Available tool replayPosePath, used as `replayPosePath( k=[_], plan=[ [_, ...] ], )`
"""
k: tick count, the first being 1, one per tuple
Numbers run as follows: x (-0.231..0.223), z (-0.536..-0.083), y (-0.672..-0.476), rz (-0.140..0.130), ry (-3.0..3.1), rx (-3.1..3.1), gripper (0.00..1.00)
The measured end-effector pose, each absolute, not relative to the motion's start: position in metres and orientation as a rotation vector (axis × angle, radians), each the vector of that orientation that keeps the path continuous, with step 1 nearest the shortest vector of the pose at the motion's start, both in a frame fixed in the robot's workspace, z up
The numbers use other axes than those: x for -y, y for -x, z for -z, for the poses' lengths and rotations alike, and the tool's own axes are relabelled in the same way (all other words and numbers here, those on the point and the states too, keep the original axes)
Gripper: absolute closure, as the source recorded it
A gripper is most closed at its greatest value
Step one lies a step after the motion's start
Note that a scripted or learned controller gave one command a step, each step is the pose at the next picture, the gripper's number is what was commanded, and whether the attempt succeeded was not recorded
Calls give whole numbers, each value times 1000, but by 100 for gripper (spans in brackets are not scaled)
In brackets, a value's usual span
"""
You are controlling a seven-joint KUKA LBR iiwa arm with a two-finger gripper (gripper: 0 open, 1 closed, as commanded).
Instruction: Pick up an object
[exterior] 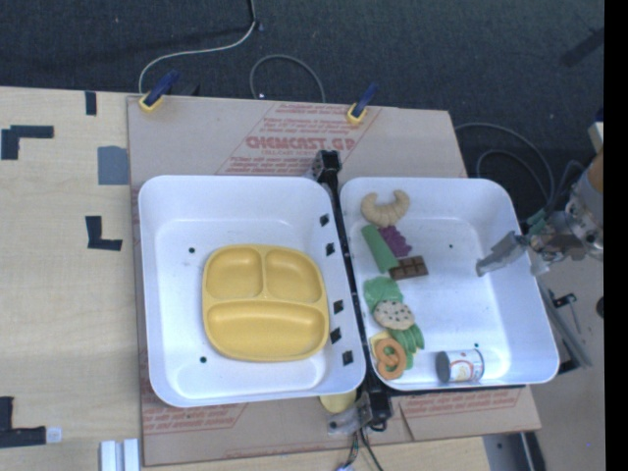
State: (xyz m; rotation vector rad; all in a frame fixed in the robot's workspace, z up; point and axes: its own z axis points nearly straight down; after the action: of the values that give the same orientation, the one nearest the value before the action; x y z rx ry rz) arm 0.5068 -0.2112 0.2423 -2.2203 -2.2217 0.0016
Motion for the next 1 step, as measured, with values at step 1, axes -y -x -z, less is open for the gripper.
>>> replayPosePath(
  k=[1],
  plan=[
    [90, -189, -567, 1, 2205, 2233, 0]
  ],
)
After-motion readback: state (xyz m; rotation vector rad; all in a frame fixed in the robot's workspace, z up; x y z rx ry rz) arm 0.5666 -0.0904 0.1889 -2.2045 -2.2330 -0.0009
